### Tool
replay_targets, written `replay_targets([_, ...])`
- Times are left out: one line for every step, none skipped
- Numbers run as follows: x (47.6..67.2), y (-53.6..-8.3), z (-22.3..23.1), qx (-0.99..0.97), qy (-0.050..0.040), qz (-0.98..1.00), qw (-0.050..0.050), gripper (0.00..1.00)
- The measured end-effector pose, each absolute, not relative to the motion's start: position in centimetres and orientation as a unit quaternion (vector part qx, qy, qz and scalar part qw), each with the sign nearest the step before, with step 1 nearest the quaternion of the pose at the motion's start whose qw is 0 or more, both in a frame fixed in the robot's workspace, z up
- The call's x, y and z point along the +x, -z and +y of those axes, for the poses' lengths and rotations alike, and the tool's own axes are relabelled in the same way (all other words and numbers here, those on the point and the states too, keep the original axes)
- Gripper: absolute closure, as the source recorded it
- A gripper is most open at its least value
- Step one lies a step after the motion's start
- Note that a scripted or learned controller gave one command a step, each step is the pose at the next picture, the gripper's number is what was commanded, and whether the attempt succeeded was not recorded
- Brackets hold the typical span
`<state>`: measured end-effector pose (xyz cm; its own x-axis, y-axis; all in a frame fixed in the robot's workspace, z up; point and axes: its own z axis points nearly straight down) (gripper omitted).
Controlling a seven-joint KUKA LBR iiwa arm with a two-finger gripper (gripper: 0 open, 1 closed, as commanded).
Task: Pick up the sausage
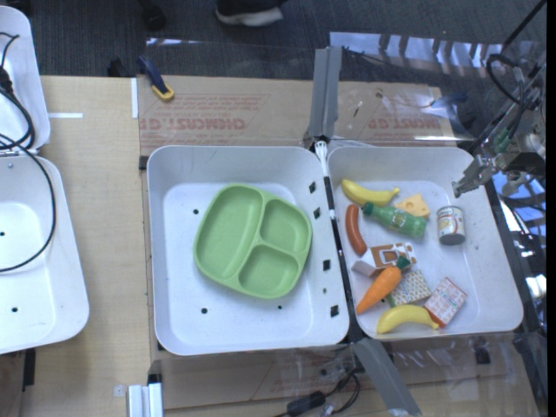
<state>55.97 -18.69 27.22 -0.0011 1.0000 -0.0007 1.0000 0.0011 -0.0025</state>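
Note:
The sausage [353, 229] is a small reddish-brown link lying lengthwise at the left side of the right bin [504, 272], just below a yellow banana [367, 191] and left of a green bottle [396, 219]. My gripper [464, 183] hangs over the bin's upper right corner, above and right of a small can [450, 225]. It is well apart from the sausage, on the opposite side of the bin, and nothing shows in it.
The right bin also holds a cheese wedge [418, 206], a small carton [393, 255], a carrot [379, 288], a second banana [407, 319] and a snack packet [446, 301]. A green divided plate [253, 241] lies in the left bin [165, 233].

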Motion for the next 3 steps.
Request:
replay_targets([53.4,-11.9,-12.8,-0.659,0.0031,-0.752,-0.006,0.00])
replay_targets([53.6,-10.6,-13.5,-0.777,0.0101,-0.630,-0.005,0.00])
replay_targets([53.5,-10.6,-12.1,-0.861,0.0114,-0.509,-0.009,0.00])
